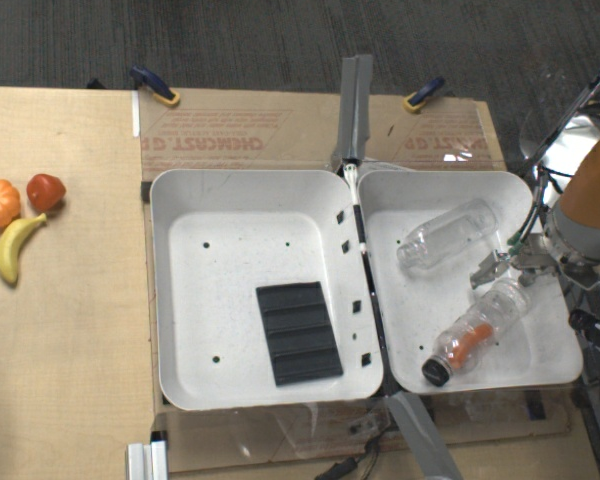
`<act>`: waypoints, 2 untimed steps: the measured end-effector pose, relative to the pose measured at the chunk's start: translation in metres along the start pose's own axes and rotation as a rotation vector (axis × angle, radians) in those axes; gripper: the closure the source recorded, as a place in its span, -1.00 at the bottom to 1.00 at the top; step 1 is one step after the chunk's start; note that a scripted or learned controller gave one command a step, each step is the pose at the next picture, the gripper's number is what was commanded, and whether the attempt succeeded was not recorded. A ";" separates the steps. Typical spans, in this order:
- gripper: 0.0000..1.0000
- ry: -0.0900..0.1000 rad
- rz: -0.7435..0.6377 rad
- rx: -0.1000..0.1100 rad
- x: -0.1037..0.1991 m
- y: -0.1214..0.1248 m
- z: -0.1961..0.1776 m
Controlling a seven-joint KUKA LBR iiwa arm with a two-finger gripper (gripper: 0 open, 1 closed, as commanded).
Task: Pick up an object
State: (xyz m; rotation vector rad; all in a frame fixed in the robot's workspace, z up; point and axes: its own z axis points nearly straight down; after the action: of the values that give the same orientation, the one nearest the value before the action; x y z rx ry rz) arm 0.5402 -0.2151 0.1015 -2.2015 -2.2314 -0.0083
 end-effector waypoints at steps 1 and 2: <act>-1.00 -0.009 -0.096 -0.001 -0.006 -0.046 -0.078; -1.00 -0.008 -0.495 0.000 0.009 -0.060 0.010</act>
State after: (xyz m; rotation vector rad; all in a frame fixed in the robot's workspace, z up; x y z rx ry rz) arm 0.4802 -0.2064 0.0914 -1.5908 -2.7091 -0.0015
